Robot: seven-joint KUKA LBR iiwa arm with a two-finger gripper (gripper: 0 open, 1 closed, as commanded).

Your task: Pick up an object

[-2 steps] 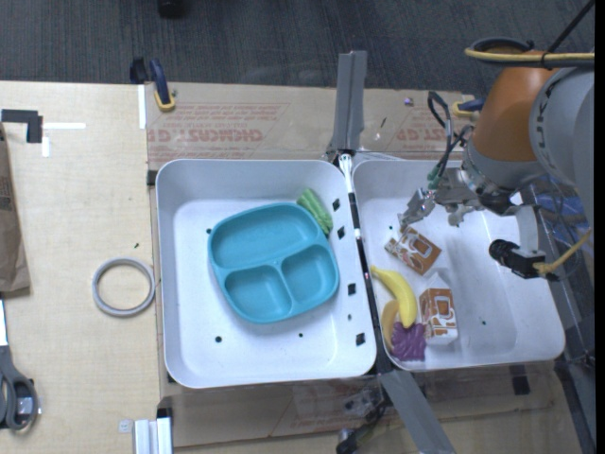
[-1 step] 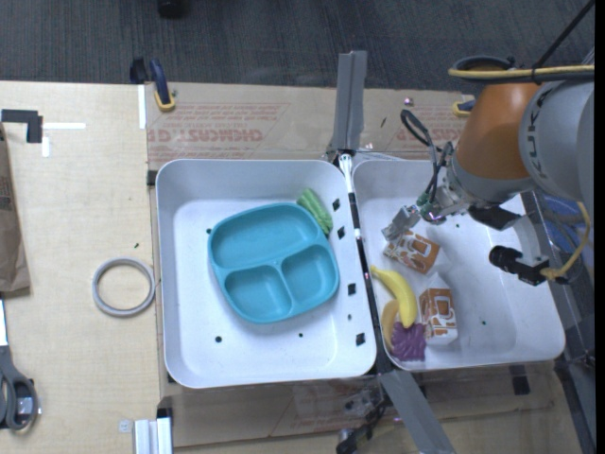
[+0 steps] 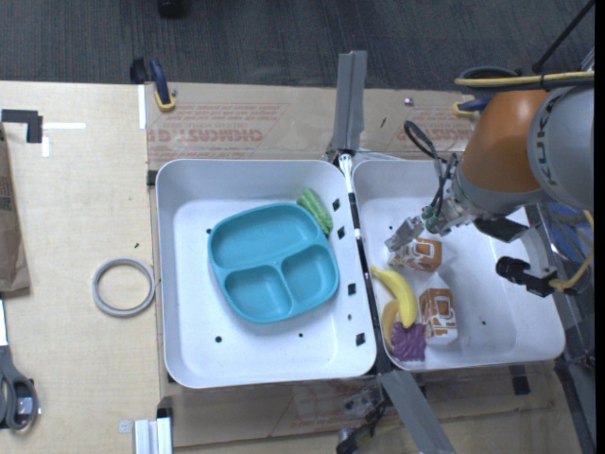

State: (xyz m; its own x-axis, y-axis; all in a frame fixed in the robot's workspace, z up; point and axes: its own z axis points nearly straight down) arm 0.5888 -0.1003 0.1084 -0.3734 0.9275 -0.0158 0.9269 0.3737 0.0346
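- A purple toy (image 3: 408, 342) lies at the right bin's (image 3: 529, 343) near edge, touching a banana (image 3: 399, 292) and a brown packet (image 3: 438, 314).
- Further back, the claw (image 3: 405, 235) sits over a second packet (image 3: 422, 253); finger state cannot be told.
- The left bin (image 3: 184, 282) holds a blue tray (image 3: 274, 262) with a green item (image 3: 317, 210) behind it.
- A ring (image 3: 124, 286) lies on the desk (image 3: 76, 197).

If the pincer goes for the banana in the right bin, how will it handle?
The banana looks smooth and curved, so it may swivel or slip between narrow fingers. It lies flat, so tipping seems unlikely, but a push might spin it. Its lower end touches the purple item, which would probably shift as it lifts.
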